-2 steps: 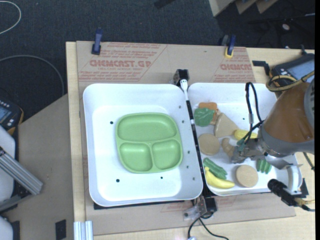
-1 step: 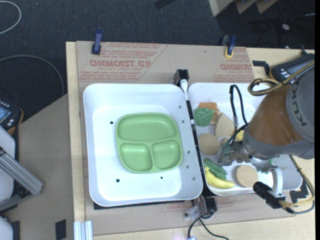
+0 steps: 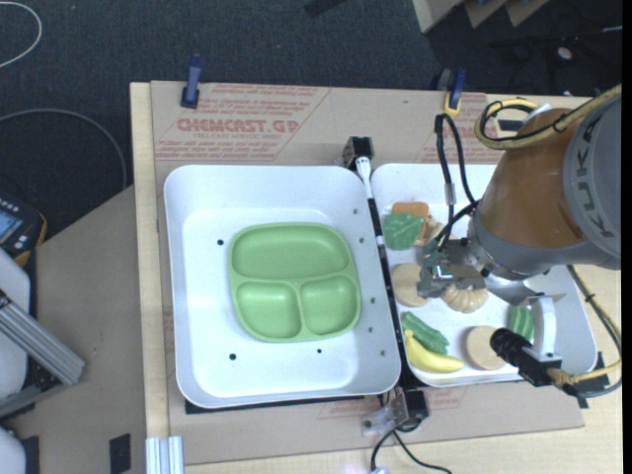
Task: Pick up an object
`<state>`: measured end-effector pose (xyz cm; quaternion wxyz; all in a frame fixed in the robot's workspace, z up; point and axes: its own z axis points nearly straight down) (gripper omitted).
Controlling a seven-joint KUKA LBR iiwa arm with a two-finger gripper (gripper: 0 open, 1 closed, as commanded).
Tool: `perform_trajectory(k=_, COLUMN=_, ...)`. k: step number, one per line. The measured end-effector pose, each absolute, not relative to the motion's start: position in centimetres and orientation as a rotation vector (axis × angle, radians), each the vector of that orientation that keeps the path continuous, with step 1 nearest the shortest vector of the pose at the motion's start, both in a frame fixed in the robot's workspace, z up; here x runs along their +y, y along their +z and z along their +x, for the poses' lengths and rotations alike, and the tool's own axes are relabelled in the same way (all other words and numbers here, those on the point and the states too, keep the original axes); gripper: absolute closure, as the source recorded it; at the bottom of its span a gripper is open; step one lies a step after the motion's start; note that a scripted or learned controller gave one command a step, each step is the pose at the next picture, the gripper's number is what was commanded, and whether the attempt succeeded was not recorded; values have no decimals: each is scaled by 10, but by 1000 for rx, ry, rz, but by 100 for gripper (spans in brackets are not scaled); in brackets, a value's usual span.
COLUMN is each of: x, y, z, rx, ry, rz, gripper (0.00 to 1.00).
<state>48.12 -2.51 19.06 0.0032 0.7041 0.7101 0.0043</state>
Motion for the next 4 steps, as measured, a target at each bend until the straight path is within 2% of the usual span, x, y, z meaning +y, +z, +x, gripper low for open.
perform_trajectory(k=1, x=54, y=184, z=488, rx=2230, ry=3, rz=2211, gripper=100)
perform_trajectory(k=2, x=60, y=366, z=496, rx=2218, ry=26, rz=2208, gripper=100)
perform_trajectory(k=3, x=60, y=367, z=495, rx=2221, ry=3, rz=2217, gripper=100)
perform_trajectory(k=4, x=60, y=377, z=495, rx=2222, ry=4, rz=2215, gripper=100)
